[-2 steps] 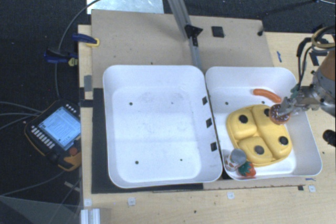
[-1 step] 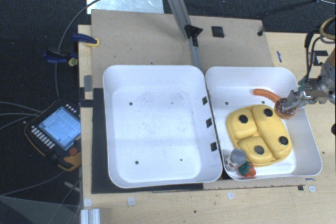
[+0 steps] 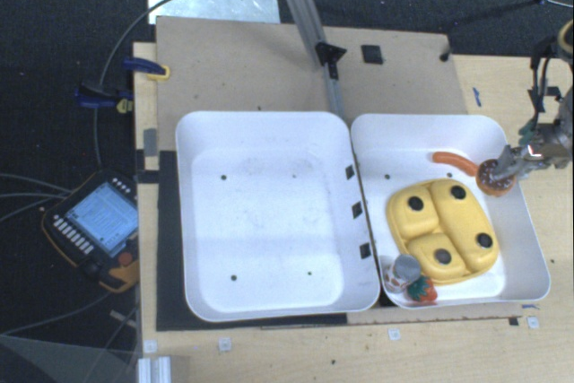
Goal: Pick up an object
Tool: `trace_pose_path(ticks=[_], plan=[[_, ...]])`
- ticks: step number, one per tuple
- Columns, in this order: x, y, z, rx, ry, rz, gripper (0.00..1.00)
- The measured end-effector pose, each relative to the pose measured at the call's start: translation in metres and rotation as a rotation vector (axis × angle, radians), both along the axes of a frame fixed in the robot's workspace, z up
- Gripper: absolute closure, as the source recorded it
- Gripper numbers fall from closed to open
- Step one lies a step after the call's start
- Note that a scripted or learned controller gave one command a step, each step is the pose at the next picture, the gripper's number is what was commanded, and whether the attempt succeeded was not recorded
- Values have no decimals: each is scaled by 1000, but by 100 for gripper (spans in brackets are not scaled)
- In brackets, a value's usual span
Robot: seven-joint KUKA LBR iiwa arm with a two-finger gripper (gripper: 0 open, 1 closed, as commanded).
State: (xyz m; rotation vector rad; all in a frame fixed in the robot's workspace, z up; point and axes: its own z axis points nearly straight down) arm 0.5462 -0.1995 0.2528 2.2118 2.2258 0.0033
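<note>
The gripper (image 3: 496,176) hung at the right bin (image 3: 516,143), can't tell its state, and the yellow toy (image 3: 442,229) looked light, stiff, best pinched across an edge.

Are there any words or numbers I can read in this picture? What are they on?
No words or numbers can be read.
The handheld screen left of the bench glows blue, but its writing is too blurred to read.
The yellow toy in the right bin has dark dots, no letters.
The left bin has dark dots, no text.
</note>
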Motion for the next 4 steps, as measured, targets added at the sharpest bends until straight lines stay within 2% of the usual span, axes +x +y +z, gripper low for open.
trace_pose_path(ticks=[2, 4], plan=[[-25, 100, -6, 2, 3, 1, 100], [-37, 222, -5, 3, 4, 5, 100]])
